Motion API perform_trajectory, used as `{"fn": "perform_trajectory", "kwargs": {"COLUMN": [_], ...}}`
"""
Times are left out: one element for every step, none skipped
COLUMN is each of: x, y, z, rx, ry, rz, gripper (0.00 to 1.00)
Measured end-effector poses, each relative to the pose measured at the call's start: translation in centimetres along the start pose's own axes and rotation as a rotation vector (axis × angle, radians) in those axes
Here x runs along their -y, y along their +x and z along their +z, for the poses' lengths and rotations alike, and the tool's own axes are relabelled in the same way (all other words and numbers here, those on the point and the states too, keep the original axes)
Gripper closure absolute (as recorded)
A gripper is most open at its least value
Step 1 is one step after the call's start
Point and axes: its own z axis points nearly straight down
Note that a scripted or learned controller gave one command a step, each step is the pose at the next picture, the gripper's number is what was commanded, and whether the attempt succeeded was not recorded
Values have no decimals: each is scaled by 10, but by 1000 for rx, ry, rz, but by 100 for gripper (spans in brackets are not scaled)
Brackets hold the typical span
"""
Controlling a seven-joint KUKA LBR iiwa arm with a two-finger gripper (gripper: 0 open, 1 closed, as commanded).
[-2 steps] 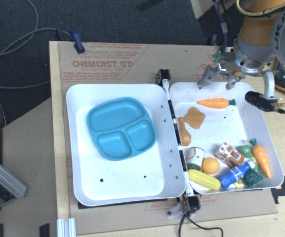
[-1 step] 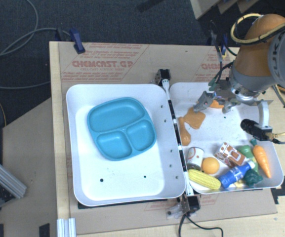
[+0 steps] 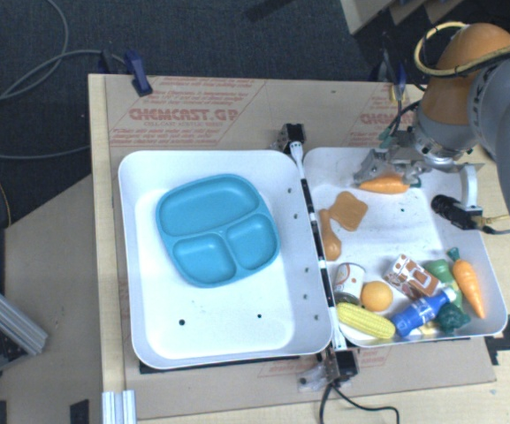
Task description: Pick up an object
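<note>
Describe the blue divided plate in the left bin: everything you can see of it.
The blue divided plate is a light blue, smooth, plastic-looking tray with rounded corners and a raised rim. It has three compartments: one large along its upper side and two smaller ones below. It lies flat, right side up, turned slightly askew, in the upper middle of the left bin, resting on the bin's white floor. Nothing lies in it or touches it otherwise.

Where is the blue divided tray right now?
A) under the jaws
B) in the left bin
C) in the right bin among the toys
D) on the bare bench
B: the blue divided tray lies flat inside the left bin, away from the toys.
</note>
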Motion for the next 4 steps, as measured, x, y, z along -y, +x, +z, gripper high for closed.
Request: {"fn": "perform_trajectory", "kwargs": {"x": [135,156,182,181], "y": [-79,-41,-67,-67], "z": [-49,-3,12,1], "rx": [-2,1,-11,-6], "ry": [9,-4,4,1], "rz": [12,0,-2,-1], "gripper": [0,0,0,100]}}
